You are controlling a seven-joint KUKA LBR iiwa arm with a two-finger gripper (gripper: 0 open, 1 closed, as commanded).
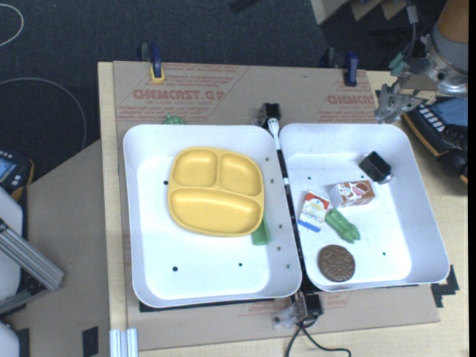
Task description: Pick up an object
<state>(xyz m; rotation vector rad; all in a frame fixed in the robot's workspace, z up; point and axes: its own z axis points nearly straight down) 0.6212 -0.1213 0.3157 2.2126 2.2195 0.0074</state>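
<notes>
The right bin (416, 222) holds several small objects. A black block (375, 166) lies near its far right. Toward the middle sit a red and white carton (353, 193) and a blue, white and red packet (314, 209). A green piece (343, 225) lies just below them, and a brown round disc (337, 262) sits near the front. My gripper (388, 104) hangs beyond the bin's far right corner, apart from all of them, with nothing seen in it.
In the left bin (149, 251) lies a yellow divided plate (216, 191), with a green piece (260, 233) at its right edge. Another green scrap (174, 120) lies on the board behind that bin. Clamps (155, 71) hold the board's far edge.
</notes>
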